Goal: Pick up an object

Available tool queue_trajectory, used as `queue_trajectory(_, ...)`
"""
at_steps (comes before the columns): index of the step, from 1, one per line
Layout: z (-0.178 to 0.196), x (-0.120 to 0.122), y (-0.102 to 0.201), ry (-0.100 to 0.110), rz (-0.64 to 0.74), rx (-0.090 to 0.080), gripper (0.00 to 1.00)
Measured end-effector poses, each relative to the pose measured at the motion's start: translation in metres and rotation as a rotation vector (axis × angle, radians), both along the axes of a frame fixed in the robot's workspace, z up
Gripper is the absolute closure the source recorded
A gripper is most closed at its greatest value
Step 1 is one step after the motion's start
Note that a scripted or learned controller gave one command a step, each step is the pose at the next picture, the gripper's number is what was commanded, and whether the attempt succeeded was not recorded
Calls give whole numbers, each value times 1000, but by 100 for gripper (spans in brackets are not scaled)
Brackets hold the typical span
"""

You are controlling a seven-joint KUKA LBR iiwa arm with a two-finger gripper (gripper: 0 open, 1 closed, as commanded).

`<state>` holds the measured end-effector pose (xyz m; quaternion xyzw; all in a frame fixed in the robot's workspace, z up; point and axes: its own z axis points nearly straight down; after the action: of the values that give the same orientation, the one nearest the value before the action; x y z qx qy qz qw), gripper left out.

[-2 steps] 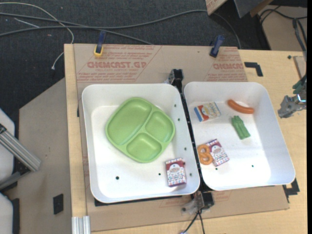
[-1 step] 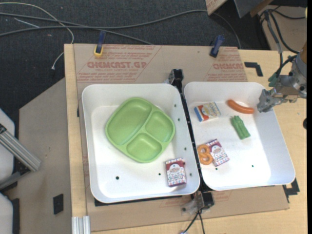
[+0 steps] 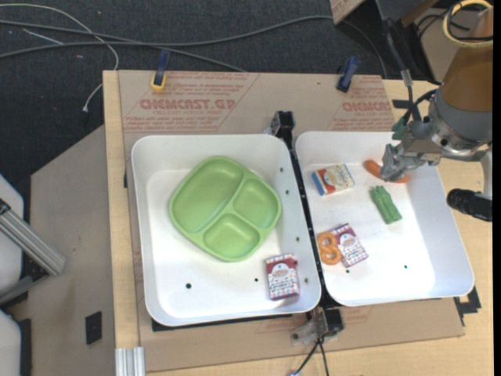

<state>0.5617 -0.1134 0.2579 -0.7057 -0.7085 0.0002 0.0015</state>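
Observation:
My gripper hangs low over the far part of the right bin, right above an orange object that pokes out from under it. A small blue, white and red box lies just to its left. A green ridged piece lies in front of the gripper. Nearer the bin's front left lie an orange pretzel-like piece and a small printed packet.
The left bin holds a green divided plate and a red snack packet at its front right. Both bins rest on a cardboard sheet held by clamps. Cables run across the dark floor behind.

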Motion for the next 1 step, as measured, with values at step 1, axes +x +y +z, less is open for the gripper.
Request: queue_trajectory(1, 1, 23, 50, -5, -2, -3, 100)
